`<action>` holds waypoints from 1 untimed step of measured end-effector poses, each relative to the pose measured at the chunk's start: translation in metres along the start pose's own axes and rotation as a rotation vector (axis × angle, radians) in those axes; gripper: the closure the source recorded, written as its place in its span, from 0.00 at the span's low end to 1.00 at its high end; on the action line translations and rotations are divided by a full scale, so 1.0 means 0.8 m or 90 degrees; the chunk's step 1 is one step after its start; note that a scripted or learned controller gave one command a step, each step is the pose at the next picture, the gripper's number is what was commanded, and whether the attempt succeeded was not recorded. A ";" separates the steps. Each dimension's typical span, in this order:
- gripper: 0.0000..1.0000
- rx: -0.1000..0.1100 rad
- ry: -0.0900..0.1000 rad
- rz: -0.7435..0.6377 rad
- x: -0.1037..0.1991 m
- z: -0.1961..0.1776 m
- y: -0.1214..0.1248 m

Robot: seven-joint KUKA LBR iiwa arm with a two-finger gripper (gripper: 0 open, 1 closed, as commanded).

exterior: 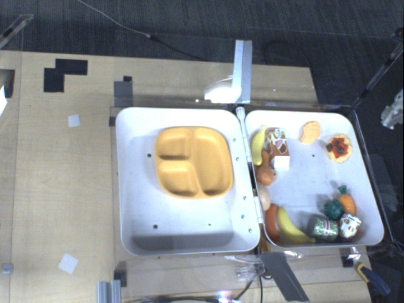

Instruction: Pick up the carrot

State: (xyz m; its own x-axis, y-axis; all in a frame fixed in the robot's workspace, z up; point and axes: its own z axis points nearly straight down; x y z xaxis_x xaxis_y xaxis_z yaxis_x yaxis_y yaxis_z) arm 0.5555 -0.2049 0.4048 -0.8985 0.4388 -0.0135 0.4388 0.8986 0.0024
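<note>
I see the carrot at the right bin's four o'clock, touching a green can; gripper state I cannot tell.

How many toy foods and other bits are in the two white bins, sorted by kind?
Bananas: 2
Carrot: 1
Yellow divided plate: 1
Round cracker: 1
Small tart with red topping: 1
Green can: 1
Other small items, too blurred to name: about 6
Total: about 13
</note>
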 end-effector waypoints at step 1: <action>1.00 0.000 0.000 -0.250 0.055 -0.028 -0.028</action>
State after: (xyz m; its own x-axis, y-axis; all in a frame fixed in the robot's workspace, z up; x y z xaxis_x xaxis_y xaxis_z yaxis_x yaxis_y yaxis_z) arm 0.5059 -0.2058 0.4265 -0.9980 0.0617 -0.0133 0.0618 0.9981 -0.0033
